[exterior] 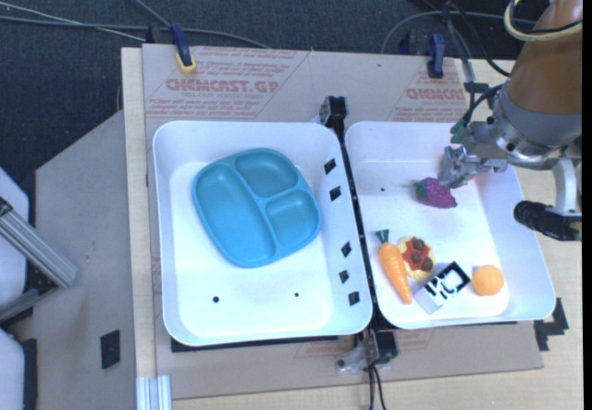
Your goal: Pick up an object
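A purple bunch of grapes (436, 192) lies in the right bin (518, 242), near its middle back. My gripper (457, 169) hangs just above and to the right of the grapes, its tips close to them. Nearer the front of the same bin lie an orange carrot (395, 270), a round pizza-like toy (417, 254), a black-and-white box (442, 283) and an orange ball (487, 279).
The left bin (176, 242) holds a blue divided plate (256, 205). Black clips line the divider (347, 214) between the bins. The arm's orange band and grey body (546, 75) loom over the right bin's far corner. Cables run across the dark floor behind.
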Robot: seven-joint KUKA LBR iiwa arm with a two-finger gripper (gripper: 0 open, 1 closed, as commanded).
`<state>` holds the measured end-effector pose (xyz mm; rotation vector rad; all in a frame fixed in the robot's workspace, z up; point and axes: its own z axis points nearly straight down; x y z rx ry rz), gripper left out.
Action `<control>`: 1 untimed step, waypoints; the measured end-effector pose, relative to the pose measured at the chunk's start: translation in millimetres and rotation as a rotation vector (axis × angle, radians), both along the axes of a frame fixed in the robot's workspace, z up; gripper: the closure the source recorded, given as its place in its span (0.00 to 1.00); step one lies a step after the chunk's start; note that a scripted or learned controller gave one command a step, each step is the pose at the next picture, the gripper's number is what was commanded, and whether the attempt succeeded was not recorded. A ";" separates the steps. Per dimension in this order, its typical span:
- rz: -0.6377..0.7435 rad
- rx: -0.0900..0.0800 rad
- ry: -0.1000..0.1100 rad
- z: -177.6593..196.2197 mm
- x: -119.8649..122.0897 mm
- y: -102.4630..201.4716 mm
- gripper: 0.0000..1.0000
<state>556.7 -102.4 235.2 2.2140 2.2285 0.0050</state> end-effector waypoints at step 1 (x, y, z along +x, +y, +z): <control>0.001 0.000 -0.001 8.4 27.4 48.4 1.00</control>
